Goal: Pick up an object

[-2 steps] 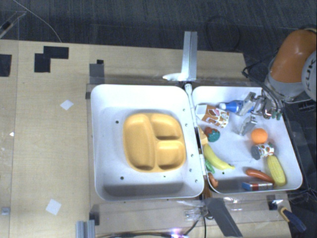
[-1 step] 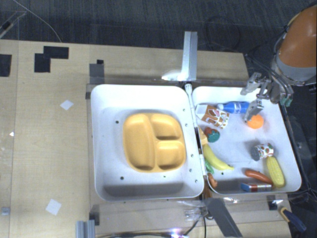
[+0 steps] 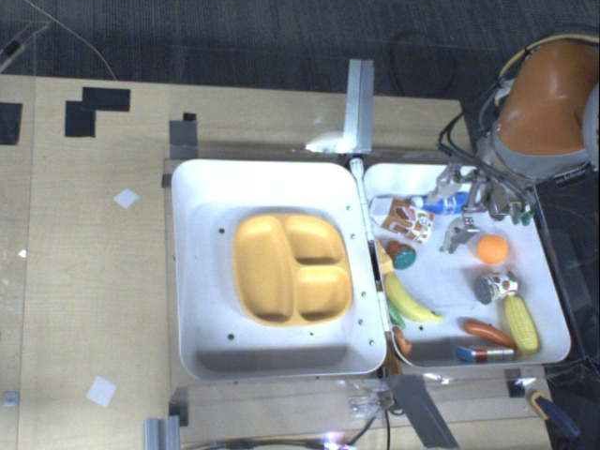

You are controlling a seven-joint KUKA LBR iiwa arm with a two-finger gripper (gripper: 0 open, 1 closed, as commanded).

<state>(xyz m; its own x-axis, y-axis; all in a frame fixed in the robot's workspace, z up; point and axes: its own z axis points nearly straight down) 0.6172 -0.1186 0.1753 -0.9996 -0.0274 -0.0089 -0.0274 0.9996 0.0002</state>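
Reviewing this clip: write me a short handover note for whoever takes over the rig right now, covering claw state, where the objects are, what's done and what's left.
Claw: low in the right bin, near its far edge; nothing visibly between its fingers.
Right bin: orange ball just right of the claw, snack packet to its left, banana, corn cob, red sausage, small teal-and-red toy.
Left bin: yellow divided tray, lying flat in the middle.
Done: arm is positioned over the clutter.
Left: close on one object and lift it; no pick is confirmed.

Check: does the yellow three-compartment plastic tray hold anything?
Empty: the yellow three-compartment plastic tray shows bare yellow in all compartments.
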